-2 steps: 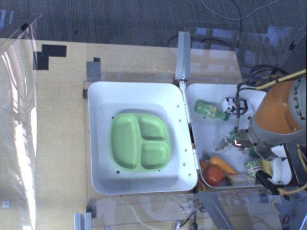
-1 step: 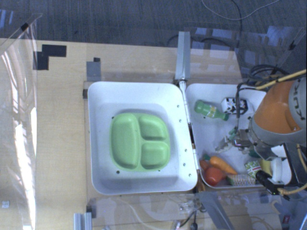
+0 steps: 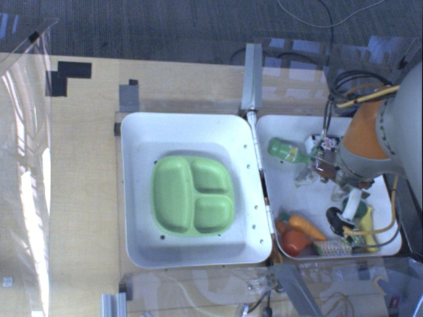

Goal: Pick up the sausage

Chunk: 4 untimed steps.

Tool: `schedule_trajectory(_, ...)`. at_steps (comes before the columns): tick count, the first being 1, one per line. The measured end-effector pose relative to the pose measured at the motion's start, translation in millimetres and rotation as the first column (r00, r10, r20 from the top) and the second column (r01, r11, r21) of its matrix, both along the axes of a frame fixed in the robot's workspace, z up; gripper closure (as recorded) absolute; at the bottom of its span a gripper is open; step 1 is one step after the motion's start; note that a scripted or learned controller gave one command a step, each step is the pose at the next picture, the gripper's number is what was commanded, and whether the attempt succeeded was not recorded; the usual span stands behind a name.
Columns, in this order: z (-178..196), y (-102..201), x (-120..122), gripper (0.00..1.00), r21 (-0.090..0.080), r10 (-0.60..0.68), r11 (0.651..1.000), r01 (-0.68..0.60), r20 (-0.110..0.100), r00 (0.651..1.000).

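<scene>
Though apart, sausage point(image 3: 283, 227) below hand point(image 3: 310, 175).

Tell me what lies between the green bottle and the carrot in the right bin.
Bare white bin floor lies between the green bottle and the carrot, seen from the overhead camera.

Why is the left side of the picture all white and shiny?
In the camera view, a clear panel on the left catches light, so pale glare streaks wash over the wooden bench. The green tray in the left bin looks evenly lit, with soft shadow along the bin's inner walls. The whole view is slightly soft.
</scene>
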<state>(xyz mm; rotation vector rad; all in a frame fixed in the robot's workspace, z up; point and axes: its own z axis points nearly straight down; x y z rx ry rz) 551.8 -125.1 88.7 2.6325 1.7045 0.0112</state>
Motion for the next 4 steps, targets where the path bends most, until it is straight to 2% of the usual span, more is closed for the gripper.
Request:
schedule_trajectory(1, 3, -24, -56, 0.0, 0.012, 0.029, 0.999, -0.03, 0.009, 1.0)
schedule_trajectory(2, 3, -31, -54, 0.0, 0.018, 0.12, 0.993, -0.12, 0.01, 0.993)
schedule_trajectory(3, 4, -47, -52, 0.0, 0.031, 0.123, 0.992, -0.123, 0.012, 0.992)
schedule_trajectory(4, 1, 25, -27, 0.0, -0.001, 0.205, 0.979, -0.205, 0.007, 0.979)
